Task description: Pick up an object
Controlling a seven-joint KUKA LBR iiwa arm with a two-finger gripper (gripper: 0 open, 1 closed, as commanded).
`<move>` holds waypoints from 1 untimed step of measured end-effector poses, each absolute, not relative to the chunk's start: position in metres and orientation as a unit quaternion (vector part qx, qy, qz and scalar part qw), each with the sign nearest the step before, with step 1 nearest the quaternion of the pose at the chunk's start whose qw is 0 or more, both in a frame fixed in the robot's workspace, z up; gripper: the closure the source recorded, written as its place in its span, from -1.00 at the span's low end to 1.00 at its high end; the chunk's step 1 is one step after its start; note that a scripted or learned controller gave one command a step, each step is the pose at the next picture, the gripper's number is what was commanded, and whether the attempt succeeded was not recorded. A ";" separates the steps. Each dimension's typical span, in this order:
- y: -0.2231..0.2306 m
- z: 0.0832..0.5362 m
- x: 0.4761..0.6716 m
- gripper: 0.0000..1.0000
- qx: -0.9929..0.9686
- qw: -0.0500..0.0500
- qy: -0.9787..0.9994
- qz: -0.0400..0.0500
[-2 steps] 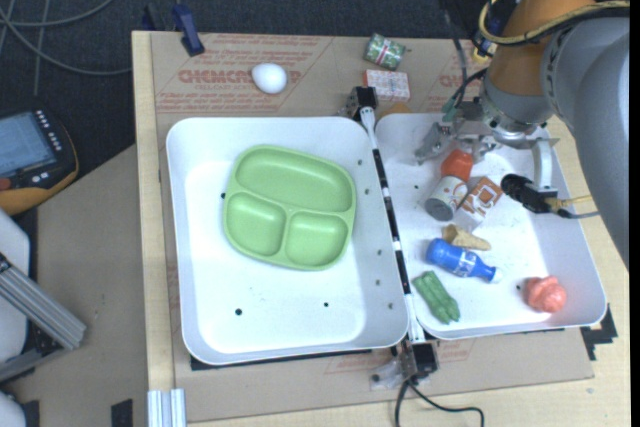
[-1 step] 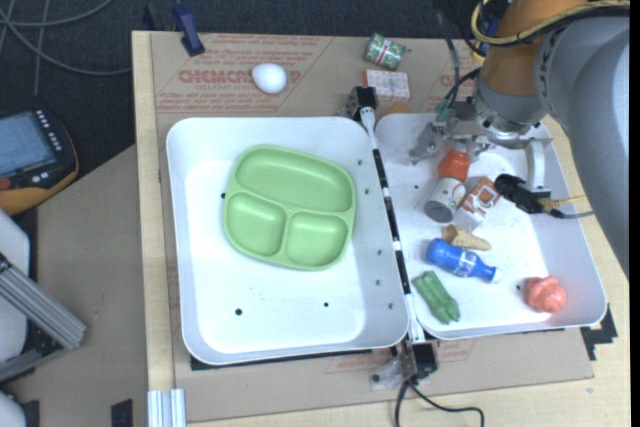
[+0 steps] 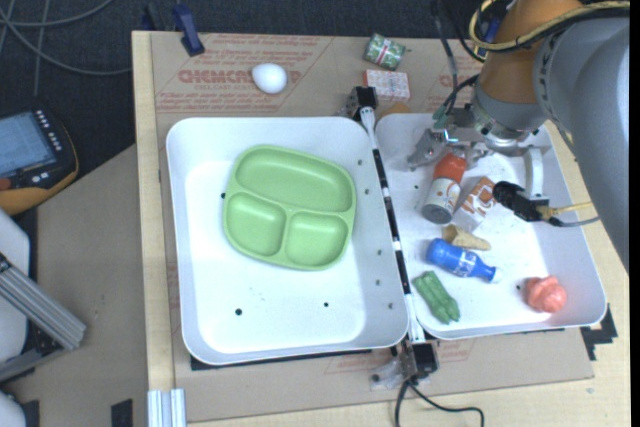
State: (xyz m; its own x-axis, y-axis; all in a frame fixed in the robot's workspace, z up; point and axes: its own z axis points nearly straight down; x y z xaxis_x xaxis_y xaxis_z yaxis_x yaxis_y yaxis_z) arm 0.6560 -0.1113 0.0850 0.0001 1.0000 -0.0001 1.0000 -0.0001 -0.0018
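In the left bin (image 3: 200,245), a smooth green three-compartment plastic plate (image 3: 290,207).

Surface board (image 3: 230,73): you are looking at red print, roughly "CHEMCA…", partly hidden.
Other labels: you are finding them too small.

I see two smooth white plastic bins (image 3: 200,245). The green tray (image 3: 290,207) looks like matt plastic. The blue bottle (image 3: 462,260) is shiny plastic. The table (image 3: 300,75) top looks like brown cardboard. My arm's shell (image 3: 600,85) is smooth grey.
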 end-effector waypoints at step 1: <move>-0.111 0.096 0.657 1.00 -0.707 -0.001 -0.707 0.000</move>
